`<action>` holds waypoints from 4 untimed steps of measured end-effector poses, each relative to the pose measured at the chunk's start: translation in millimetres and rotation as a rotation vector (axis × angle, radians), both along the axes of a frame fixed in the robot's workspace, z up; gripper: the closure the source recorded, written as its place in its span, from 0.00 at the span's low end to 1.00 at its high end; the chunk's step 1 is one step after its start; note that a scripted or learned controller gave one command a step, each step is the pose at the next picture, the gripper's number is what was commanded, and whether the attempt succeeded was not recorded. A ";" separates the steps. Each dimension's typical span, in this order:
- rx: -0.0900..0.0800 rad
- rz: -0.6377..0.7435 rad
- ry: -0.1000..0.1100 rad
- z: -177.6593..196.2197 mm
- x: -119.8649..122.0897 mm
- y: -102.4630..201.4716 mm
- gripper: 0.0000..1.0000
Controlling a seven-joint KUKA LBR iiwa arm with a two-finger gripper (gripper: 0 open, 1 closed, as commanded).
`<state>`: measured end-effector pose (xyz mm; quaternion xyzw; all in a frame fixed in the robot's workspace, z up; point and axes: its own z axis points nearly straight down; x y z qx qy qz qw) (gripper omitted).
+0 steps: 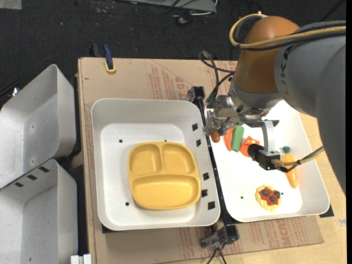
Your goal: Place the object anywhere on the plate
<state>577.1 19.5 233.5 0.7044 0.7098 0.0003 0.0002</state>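
A yellow plate (164,175) with three compartments lies in the middle of the left bin (110,120). My gripper (219,128) hangs over the left edge of the right bin (308,202), below the orange band of the arm. A small red-brown piece (215,138) shows right under it; whether it is held is unclear. Just right of the gripper lie a green piece (237,139) and an orange-red piece (251,145).
Further right in the right bin lie a toy carrot (291,172) and a small teal piece (286,149). A round yellow pizza-like toy (269,197) sits near its front. Cables run from the arm across this bin. Spare white bins (33,147) stand at the left.
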 end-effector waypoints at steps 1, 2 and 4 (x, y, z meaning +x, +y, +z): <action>-0.001 -0.003 -0.002 -7.5 17.5 40.9 1.00; 0.001 -0.002 -0.002 -9.1 30.8 87.0 1.00; -0.001 -0.004 0.000 -10.9 50.4 116.2 0.00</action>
